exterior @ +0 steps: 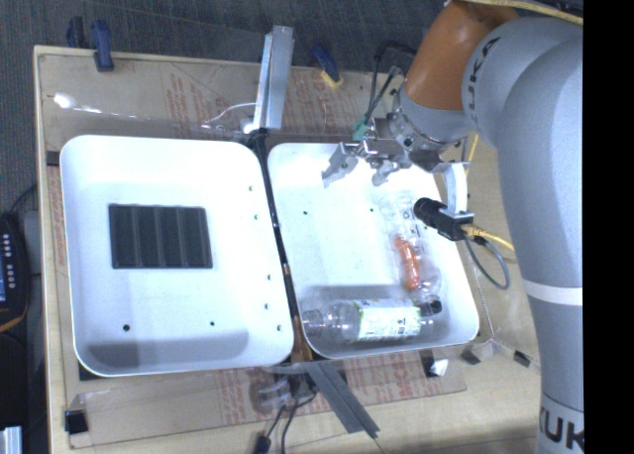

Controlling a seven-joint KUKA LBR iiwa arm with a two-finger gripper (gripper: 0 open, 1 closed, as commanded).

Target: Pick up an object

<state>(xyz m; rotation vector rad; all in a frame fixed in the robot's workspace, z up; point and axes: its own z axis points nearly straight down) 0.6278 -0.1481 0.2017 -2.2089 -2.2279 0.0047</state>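
Observation:
In the right bin (327,244) lie two clear plastic bottles. One with an orange label (408,256) runs along the right wall, and a larger one with a pale green label (369,320) lies along the front wall. My gripper (357,169) hangs over the bin's back part, its two fingers spread apart with nothing between them. It stands up and to the left of the orange-labelled bottle, not touching it.
The left bin (89,244) holds a dark ribbed rectangular block (159,236). A metal divider post (271,80) rises between the bins at the back. My grey arm (525,145) covers the bench's right side.

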